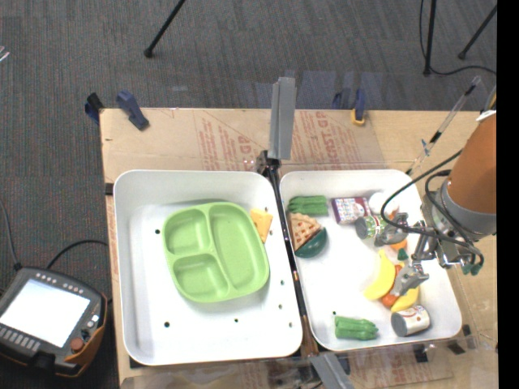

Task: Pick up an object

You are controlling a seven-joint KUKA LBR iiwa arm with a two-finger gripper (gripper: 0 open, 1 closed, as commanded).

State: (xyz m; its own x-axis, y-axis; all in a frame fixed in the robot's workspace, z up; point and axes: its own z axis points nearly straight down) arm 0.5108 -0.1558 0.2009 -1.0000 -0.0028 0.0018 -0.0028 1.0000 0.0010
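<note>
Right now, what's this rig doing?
The KUKA arm reaches in from the right, with its gripper low over the right bin, just above a yellow toy banana. Nothing is visibly held yet. Around it lie a small silver can, green toy vegetables, a pizza slice and a purple box. The left bin holds a green divided plate with an orange piece by its edge.

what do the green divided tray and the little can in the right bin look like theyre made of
Green divided tray: looks like moulded plastic, a uniform matte lime colour with soft rounded compartment edges. Little can: looks like metal, with a grey, slightly shiny end and a wrapped label, though it could be a plastic toy replica; it is too small to tell.
</note>
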